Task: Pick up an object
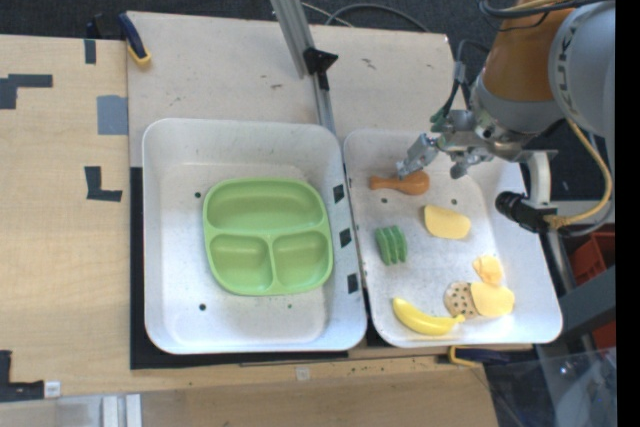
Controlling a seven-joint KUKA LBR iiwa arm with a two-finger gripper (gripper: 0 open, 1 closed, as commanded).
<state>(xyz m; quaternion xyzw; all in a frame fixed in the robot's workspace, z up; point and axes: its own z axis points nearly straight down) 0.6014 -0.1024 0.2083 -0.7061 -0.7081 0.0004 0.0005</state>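
Where jaws hover, an orange drumstick

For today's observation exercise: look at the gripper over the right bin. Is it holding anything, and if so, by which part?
Nothing is held. The gripper hangs open above the right bin, its fingers spread, with the drumstick lying just below, not between them.

No text, label, brand, number or sign can be read anywhere on the bench. Grey tape marks are seen on the wooden board at the left, but no writing is borne by them.
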